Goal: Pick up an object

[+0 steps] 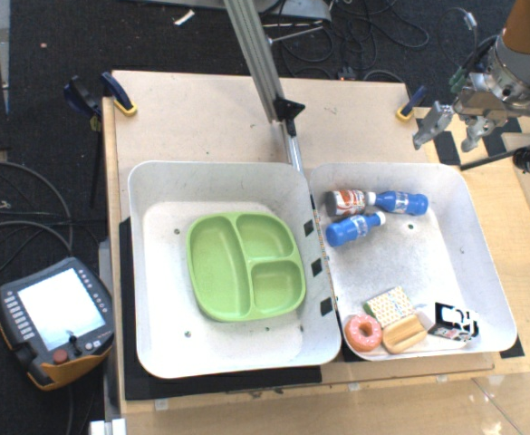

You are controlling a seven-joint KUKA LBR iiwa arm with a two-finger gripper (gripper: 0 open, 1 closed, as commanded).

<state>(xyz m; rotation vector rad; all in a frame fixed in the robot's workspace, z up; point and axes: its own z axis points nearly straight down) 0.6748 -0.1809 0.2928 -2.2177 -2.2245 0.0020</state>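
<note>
The jaws (452, 132) hang spread and empty at one o'clock, outside the right white bin (482, 243); the two blue plastic bottles (378, 216) lie touching at its twelve o'clock, so a descent risks nudging one aside.

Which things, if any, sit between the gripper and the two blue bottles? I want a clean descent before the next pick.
Nothing visible does. The gripper is open above the bench, beyond the right bin rim's far corner. The blue bottles lie uncovered in the bin; a brown-labelled bottle lies alongside them.
</note>
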